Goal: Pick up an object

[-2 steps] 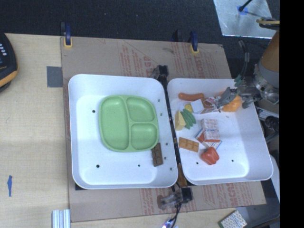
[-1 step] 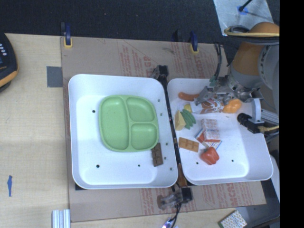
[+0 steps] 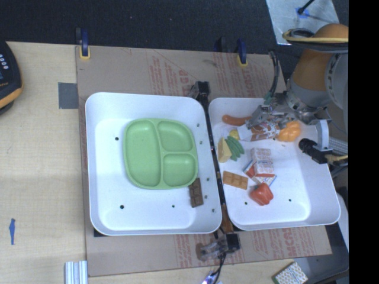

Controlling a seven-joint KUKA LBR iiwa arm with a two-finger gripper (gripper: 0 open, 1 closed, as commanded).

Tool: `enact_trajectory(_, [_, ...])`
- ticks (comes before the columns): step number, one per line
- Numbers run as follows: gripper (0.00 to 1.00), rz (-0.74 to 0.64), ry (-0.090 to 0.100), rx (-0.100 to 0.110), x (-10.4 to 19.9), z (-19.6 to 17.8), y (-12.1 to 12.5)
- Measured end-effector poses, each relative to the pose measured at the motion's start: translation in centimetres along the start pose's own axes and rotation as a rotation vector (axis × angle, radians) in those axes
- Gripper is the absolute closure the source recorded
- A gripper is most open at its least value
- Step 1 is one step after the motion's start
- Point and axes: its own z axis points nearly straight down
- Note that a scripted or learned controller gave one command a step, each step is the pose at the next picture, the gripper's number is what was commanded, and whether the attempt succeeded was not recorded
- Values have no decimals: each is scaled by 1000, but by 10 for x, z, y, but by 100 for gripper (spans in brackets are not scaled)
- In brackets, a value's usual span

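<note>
Toy food fills the right bin (image 3: 320, 209), one of two shallow white bins set side by side on a cardboard sheet (image 3: 148, 70) that is clamped to the desk (image 3: 35, 176). The claw (image 3: 269, 120) is low over the far part of that bin, at the end of the grey arm (image 3: 314, 70) coming in from the right, with an orange piece (image 3: 289, 132) just beside it and a reddish sausage-like piece (image 3: 234, 120) lying a little to its left. How far apart its tips stand I cannot tell, since they blur into the clutter under them, and nothing can be seen gripped between them.

Nearer the bin's middle lie a yellow piece (image 3: 224, 149) with a green piece (image 3: 235, 147) touching it, a small red and white carton (image 3: 262, 161), a tan cracker-like slab (image 3: 235, 180) and a red piece (image 3: 262, 194) closest to the near rim.

In the left bin (image 3: 100, 212) a light green divided plate (image 3: 160, 152) with three compartments sits flat near the middle. A small brown block (image 3: 195, 193) lies just beside the plate's near right corner, close to the wall shared with the other bin. A dark device with an orange edge (image 3: 9, 78) sits on the desk at the far left.
</note>
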Motion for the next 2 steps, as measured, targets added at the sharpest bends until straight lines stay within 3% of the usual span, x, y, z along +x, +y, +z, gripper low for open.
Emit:
enact_trajectory(1, [100, -2, 6, 8, 61, -46, 14])
enact_trajectory(2, [0, 1, 5, 13, 57, -43, 12])
